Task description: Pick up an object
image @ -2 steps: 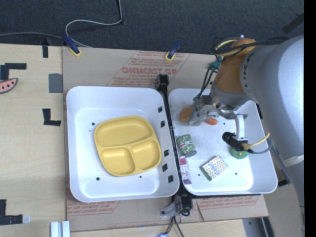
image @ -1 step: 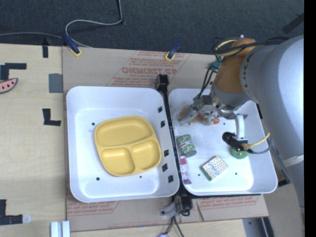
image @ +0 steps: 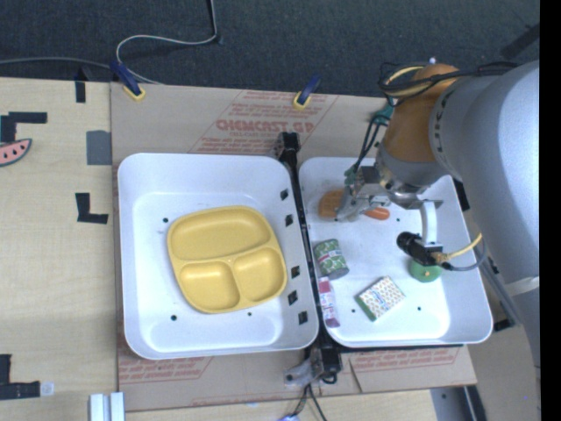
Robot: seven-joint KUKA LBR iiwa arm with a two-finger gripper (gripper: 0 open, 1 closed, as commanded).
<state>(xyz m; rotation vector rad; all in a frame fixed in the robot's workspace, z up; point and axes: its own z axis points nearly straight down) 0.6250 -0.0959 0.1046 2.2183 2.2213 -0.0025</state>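
gripper low in the right bin, between two candidates

the gripper (image: 357,203) sits low over the far left part of the right bin (image: 456,323), with the arm coming in from the right above it. whether it is open or closed i cannot tell; the wrist and its fittings cover the tip from this angle, and nothing can be seen held in it.

a brown lump (image: 330,204) lies just to the left of the gripper, touching it or very nearly so. an orange piece (image: 379,213) lies just to its right. either could be the target (the brown lump looks the likelier, being larger). nearer the camera and well apart from the gripper are a green packet (image: 330,258), a patterned box (image: 380,297) and a pink strip (image: 327,305) by the bin's left wall. a green disc (image: 428,274) lies off to the gripper's right. the left bin (image: 140,235) holds a yellow tray (image: 226,257), far to the gripper's left.

my reading is that this is the grasp step: the gripper is down at object height and no lift shows yet. the next move calls for closing squarely on one item, not between the two, then a straight lift. the brown lump looks rounded and may slip sideways, so a try that is off centre could come up with nothing.
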